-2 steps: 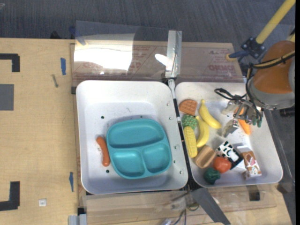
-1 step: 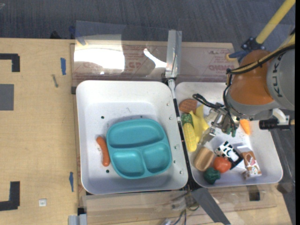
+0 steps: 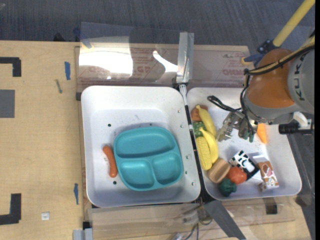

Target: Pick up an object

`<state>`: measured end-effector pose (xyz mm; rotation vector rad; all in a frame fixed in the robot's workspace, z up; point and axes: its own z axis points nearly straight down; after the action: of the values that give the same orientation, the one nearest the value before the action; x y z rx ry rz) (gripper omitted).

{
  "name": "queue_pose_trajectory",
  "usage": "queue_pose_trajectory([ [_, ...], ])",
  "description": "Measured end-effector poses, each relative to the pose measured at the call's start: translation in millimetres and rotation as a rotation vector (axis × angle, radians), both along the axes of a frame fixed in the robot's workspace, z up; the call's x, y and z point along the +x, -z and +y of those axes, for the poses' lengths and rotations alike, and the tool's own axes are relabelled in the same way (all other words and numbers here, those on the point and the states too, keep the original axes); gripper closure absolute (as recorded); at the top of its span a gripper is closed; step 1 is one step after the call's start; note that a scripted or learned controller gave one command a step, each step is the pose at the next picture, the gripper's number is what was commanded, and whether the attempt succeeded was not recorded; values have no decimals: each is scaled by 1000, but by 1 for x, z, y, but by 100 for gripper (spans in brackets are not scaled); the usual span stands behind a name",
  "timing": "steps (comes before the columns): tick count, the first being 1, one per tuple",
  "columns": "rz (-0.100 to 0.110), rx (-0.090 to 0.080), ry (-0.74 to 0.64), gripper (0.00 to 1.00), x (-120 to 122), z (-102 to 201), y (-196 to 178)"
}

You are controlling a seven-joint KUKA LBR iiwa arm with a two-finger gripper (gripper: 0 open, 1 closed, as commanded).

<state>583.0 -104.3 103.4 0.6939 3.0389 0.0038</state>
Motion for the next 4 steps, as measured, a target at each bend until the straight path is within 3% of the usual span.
queue_pose_trajectory([
  [1,2,0,0,0,-1,0,1],
  [2,16,3,62,0,63,-24,15],
  [3,18,-1,-28,0,33,-91,-15],
  [4,18,6,31,0,34,-113,16],
])
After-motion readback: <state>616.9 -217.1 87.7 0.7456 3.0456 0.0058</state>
